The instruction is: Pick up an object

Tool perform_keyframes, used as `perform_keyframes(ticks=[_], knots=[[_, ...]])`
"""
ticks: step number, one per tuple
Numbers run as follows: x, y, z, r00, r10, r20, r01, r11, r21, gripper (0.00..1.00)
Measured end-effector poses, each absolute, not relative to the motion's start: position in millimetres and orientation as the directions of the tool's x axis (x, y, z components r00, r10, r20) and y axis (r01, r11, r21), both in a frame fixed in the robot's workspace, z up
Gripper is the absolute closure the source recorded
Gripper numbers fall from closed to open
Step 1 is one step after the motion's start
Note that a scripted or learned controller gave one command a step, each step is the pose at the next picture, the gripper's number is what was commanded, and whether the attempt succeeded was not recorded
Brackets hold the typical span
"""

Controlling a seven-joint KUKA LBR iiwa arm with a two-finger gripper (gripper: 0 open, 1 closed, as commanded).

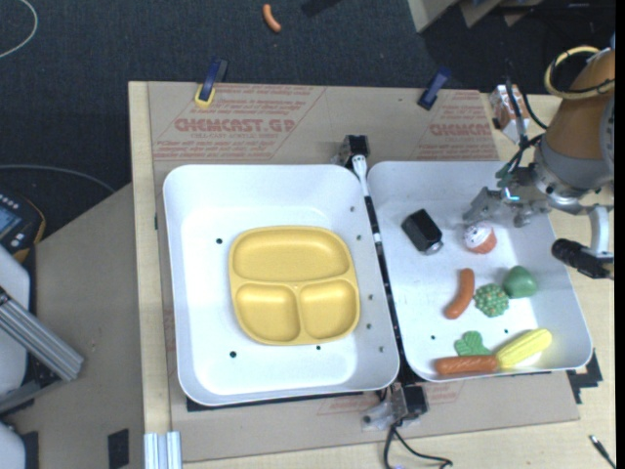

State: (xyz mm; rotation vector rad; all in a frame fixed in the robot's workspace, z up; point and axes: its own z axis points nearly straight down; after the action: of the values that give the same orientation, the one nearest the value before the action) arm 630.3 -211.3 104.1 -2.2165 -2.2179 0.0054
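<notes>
Hovering over the right bin [576,306], the gripper [500,206] sits near that bin's upper right area, fingers [482,206] spread a bit apart w/ nothing between them. Just below the tips lies a small orange-and-white round object [479,238], close to but not gripped; can't tell if touching. Left of it sits a black block [423,230], tilted. Lower down: an orange sausage [460,293] standing roughly upright in view, a green broccoli piece [491,301] beside it, a green round item [520,281] just right of that. Along the bottom edge lie a second orange sausage [466,364], a green leafy piece [471,343] and a yellow corn cob [524,348]. Arm [576,135], grey w/ orange band, comes in from the right. Left bin [186,291] holds a yellow divided tray [293,283], approx centred.
</notes>
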Motion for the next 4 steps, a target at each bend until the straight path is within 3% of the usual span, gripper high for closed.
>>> perform_keyframes(ticks=[1,2,4], knots=[[630.4,-209.6,83.6,-0.002,1.0,0.003,1.0,0.002,-0.004,0.0],[631.7,-210.0,96.4,-0.003,1.0,0.0,1.0,0.003,0.001,1.0],[636.6,-209.7,200.9,-0.002,1.0,-0.004,1.0,0.002,0.008,1.0]])
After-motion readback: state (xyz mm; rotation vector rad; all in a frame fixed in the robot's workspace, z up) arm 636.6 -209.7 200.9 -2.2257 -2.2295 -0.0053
